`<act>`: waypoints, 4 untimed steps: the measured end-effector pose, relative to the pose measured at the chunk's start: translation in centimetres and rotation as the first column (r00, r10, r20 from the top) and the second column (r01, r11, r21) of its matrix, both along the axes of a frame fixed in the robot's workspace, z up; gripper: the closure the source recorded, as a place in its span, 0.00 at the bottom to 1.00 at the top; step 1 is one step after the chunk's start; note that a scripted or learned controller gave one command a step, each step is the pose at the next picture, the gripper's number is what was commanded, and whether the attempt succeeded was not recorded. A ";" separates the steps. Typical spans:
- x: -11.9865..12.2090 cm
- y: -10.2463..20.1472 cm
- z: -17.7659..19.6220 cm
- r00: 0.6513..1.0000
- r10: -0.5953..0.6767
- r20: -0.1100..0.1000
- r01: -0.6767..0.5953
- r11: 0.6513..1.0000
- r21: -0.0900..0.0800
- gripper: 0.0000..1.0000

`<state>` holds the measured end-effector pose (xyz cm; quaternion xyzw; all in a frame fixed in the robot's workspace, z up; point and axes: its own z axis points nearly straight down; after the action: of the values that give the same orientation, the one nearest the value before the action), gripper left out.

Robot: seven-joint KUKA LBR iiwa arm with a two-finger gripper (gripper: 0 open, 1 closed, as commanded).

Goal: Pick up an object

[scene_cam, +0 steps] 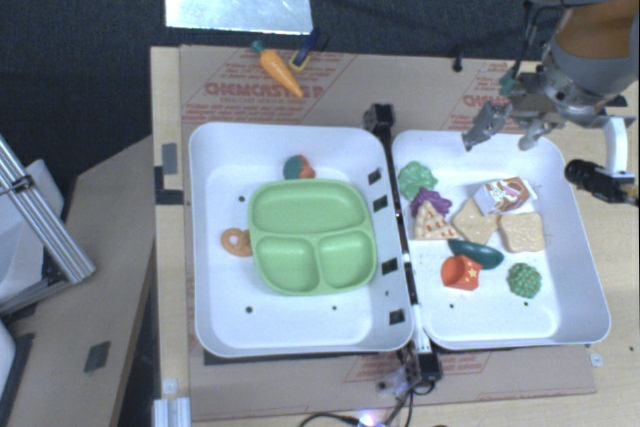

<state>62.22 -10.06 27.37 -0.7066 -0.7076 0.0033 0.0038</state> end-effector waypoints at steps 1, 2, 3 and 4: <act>0.2 0.0 0.7 1.000 0.002 0.012 -0.002 1.000 -0.001 0.00; 0.1 -0.2 -5.4 1.000 0.000 0.009 0.000 1.000 -0.001 0.00; 0.1 0.6 -10.0 1.000 0.002 0.009 -0.002 1.000 -0.001 0.00; -0.9 1.1 -15.1 1.000 -0.001 0.009 0.001 1.000 0.000 0.00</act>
<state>61.36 -8.97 12.28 -0.7069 -0.7073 0.0003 0.0005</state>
